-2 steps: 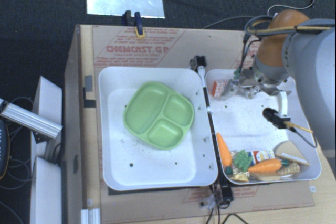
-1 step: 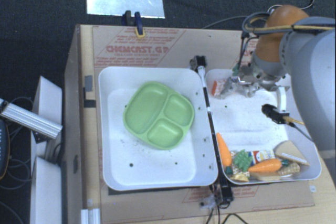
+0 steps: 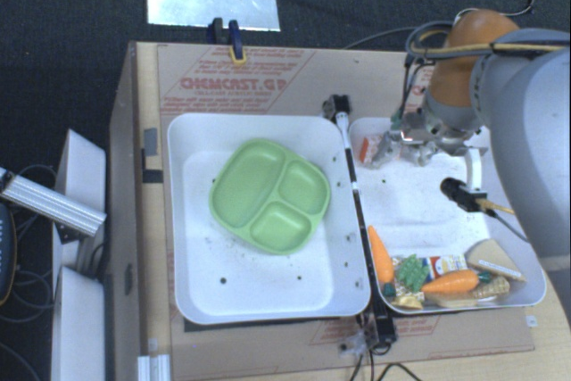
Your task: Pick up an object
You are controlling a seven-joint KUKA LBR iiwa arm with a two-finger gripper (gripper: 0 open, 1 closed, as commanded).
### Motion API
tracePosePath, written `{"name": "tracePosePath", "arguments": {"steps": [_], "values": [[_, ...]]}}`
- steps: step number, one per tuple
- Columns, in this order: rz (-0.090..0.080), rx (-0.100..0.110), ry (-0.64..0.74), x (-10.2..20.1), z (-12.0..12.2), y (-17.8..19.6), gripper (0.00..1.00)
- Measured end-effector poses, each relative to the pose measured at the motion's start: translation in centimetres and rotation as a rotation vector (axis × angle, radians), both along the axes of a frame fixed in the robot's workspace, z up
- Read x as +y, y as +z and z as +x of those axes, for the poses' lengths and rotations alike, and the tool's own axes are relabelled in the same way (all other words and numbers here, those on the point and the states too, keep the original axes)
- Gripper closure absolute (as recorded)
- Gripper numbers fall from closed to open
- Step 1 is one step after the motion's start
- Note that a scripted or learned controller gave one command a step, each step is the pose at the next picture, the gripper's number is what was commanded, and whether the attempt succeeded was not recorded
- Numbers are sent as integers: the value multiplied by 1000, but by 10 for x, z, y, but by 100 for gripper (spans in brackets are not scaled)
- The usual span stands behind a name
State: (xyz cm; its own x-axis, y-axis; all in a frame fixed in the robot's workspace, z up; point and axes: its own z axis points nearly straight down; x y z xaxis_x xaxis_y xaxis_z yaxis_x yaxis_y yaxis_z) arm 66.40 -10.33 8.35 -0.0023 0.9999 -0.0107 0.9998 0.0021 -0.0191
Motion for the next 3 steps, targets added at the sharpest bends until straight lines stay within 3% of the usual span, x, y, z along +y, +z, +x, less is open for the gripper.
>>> {"name": "tracePosePath", "arguments": {"steps": [1,2,3], "values": [[6,1,0,-3,0,0,0],[10,-19,-1,-6,-78,1,0],[10,-22,2,-3,-28,1,0]]}}
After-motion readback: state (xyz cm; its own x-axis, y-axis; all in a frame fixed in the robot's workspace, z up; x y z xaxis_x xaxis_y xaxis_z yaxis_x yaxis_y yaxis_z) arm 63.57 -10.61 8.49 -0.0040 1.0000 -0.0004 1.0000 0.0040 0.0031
